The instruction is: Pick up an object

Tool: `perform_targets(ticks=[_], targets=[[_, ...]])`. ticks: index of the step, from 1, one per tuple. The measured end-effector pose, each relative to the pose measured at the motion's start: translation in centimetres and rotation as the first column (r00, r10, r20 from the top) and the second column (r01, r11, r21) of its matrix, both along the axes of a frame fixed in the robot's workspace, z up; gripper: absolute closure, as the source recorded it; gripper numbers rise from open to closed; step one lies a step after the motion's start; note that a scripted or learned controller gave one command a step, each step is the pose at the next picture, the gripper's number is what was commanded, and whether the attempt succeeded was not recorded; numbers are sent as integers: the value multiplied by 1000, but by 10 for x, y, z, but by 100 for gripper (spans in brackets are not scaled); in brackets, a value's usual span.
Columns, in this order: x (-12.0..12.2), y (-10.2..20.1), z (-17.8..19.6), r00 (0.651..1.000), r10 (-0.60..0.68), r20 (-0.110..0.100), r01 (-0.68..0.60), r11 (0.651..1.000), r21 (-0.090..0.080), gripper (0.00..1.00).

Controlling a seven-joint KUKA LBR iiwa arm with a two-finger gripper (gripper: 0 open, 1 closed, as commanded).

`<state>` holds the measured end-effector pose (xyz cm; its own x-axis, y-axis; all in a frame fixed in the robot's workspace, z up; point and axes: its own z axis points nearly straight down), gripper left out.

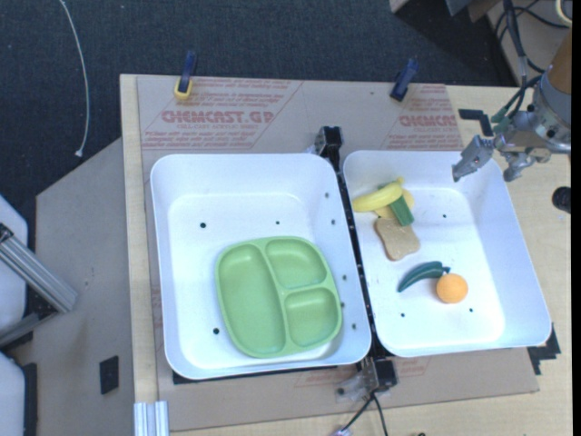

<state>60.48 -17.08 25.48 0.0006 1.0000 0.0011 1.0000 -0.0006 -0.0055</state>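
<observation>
I see the gripper (490,164) above the far right corner of the right white plastic bin (508,243), fingers spread and holding nothing. The round orange ball (451,288) lies beside a dark green pepper (420,275).

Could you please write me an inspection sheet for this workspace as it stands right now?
Surface: bench with a printed protective sheet, bearing two white bins side by side.
Job's things: right bin holds a banana, a green block, a tan bread-shaped piece, a dark green pepper-like item and an orange ball.
Clutter: left bin holds a green divided plate.
Grippers: gripper above the right bin's far right corner, nothing between the jaws.
Cables: white cable on the floor, far left; wires at the near edge.
Surroundings: blue clamps on the far edge; dark carpet.
</observation>
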Motion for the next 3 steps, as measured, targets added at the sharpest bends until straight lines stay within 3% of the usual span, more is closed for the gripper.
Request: perform_targets(ticks=[1,3], targets=[[1,0,2,1000,1,4,-1,1000,-1,0],[4,-13,-97,1000,0,1,0,1000,0,0]])
